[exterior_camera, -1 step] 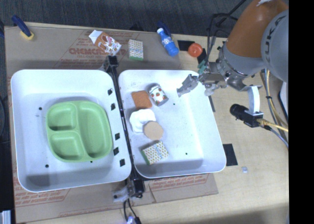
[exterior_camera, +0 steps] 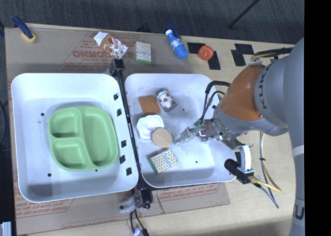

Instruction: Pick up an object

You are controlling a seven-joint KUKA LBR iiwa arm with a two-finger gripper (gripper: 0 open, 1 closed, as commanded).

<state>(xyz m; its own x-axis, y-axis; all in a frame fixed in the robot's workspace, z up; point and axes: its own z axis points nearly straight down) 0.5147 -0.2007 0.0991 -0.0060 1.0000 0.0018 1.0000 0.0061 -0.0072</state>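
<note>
The tool [exterior_camera: 182,136] hung low in the right shallow white bin [exterior_camera: 201,173] — just beside a round tan disc [exterior_camera: 162,137] — its grip I couldn't tell.

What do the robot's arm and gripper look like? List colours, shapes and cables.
The arm is bulky, rounded and grey, with an orange band above the wrist. Thin dark cables loop beside it. The gripper is slim, metallic and silvery.
</note>
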